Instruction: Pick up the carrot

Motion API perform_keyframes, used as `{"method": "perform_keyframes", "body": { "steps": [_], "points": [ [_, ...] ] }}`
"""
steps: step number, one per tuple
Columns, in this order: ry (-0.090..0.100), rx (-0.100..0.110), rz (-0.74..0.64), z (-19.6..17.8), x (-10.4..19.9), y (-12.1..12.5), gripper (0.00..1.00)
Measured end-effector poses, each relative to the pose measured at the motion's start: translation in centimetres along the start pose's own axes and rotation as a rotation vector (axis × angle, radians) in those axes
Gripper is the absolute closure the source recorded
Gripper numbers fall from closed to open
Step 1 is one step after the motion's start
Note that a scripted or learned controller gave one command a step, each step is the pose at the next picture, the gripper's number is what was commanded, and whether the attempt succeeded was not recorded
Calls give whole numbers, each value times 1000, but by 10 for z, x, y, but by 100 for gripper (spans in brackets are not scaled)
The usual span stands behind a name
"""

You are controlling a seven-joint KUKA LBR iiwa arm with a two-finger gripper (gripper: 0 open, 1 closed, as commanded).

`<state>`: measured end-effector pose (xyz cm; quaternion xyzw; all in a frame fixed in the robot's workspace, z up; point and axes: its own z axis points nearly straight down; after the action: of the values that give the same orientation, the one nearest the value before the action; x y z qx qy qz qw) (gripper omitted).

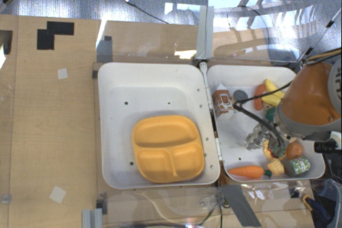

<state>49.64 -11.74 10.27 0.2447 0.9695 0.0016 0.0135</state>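
The carrot (247, 172), orange with a green tip, lies along the near edge of the right bin (231, 131). My gripper (259, 140) hangs over the middle of that bin, a little above and to the right of the carrot, apart from it. Its metal fingers point down toward the bin floor and nothing shows between them. The arm's orange band (310, 96) covers the bin's right part.
The left bin (115, 115) holds a yellow divided plate (168, 148). Around the gripper lie a brown can (222, 101), a yellow banana (272, 92), a red item (258, 96), an orange ball (294, 149), a green-labelled can (299, 166) and small yellow pieces (274, 167).
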Motion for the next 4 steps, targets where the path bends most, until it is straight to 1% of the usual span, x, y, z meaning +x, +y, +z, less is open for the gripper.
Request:
{"method": "perform_keyframes", "body": {
  "steps": [1, 2, 3, 4],
  "points": [
    [14, 2, -249, -85, 25, 39, 100],
    [17, -1, -575, -83, 15, 72, 100],
    [24, -3, -968, 0, -7, 0, 100],
    [7, -2, -1163, -134, -1, 33, 100]
  ]
}}
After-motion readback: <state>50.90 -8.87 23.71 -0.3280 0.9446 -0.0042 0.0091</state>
